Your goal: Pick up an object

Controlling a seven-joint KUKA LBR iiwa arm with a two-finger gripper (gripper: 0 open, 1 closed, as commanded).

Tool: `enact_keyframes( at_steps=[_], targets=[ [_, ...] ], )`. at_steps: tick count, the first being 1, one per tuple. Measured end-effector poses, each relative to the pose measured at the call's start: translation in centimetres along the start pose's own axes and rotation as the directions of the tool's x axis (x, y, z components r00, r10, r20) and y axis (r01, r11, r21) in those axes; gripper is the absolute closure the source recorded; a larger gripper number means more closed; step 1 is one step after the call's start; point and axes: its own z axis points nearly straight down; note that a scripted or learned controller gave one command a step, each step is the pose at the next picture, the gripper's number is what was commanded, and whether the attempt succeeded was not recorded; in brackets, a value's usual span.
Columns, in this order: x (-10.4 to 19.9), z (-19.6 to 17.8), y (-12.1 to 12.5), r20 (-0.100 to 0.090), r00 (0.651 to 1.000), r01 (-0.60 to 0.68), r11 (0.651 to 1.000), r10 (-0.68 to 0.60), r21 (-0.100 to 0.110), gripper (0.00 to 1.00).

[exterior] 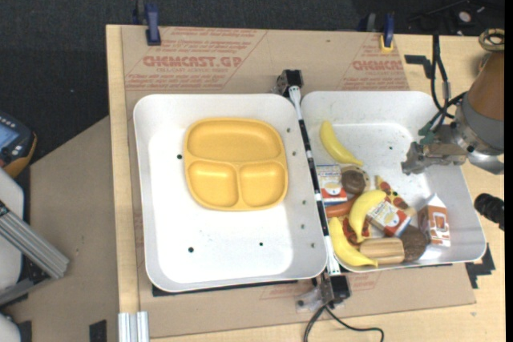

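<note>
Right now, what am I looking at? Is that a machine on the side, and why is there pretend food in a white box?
You are looking down from a camera fixed above a bench. On the right is a robot arm, grey with an orange band. At its tip is a gripper, the part that pinches things. It hangs over the right bin, and I see nothing in it. I can't tell if it is open or shut.

There are two shallow white bins side by side. The left bin has a yellow tray with three sections. The right bin holds a pile of toy food: bananas, one lying alone near the top, small boxes, and some brown pieces I can't name for sure.

The robot's job is to pick up one thing. It hasn't got one yet.
</note>
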Motion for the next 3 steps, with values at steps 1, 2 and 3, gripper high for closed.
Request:
enact_keyframes(
  at_steps=[1,2,3],
  targets=[
    [0.0,0.7,-0.1,-0.002,1.0,-0.001,1.0,0.001,0.011,0.0],
    [5.6,4.9,5.5,-0.003,1.0,0.005,1.0,-0.005,0.008,0.0],
    [2.0,7.7,13.1,0.001,1.0,0.0,1.0,0.0,0.004,0.0]
  ],
)
